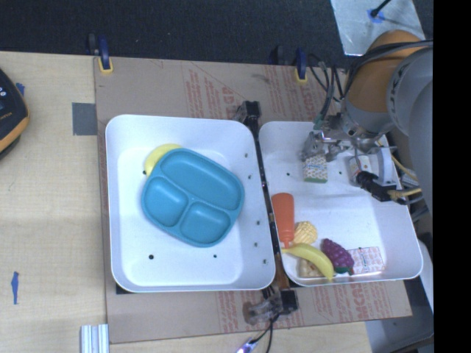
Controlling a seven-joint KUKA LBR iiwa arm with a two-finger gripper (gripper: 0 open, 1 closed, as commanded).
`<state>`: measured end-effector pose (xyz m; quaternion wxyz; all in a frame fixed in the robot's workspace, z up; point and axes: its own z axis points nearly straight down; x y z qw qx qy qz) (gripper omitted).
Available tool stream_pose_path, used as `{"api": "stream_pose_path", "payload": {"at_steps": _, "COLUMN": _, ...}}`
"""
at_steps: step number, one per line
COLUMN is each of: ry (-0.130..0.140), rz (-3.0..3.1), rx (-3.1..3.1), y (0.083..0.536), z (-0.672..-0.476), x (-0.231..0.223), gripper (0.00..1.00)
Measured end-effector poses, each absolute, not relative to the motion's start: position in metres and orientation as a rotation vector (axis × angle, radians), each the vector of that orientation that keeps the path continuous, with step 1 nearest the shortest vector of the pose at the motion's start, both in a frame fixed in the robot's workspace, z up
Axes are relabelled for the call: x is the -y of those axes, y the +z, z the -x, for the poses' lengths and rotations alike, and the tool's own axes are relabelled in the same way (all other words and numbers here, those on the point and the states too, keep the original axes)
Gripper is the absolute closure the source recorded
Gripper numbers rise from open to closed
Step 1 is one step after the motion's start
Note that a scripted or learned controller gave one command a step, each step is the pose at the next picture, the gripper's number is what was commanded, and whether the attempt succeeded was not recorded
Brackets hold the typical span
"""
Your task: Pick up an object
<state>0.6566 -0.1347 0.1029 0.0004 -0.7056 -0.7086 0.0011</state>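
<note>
My gripper point(316, 155) is low over the far part of the right bin point(394, 230). A small white packet with a green check pattern point(316, 170) sits between the fingertips, its top gripped and its lower part hanging towards the bin floor. Nearer the front of that bin lie an orange cylinder point(283, 218), a small yellow knobbly piece point(305, 232), a banana point(313, 258), a purple bunch of grapes point(337, 254) and a white-and-pink wrapper point(366, 259).
The left bin point(129, 256) holds a blue divided plate point(193, 195) lying over a yellow item point(162, 154). The grey arm with its orange band point(383, 72) and loose cables point(379, 179) cover the right bin's far right corner. A black-and-yellow device point(9, 116) is at the left edge.
</note>
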Motion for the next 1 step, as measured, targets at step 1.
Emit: {"api": "stream_pose_path", "payload": {"at_steps": 1, "ry": 0.002, "rz": 2.213, "rx": 2.228, "y": 0.1927, "z": -0.6195, "x": 0.0233, "gripper": 1.00}}
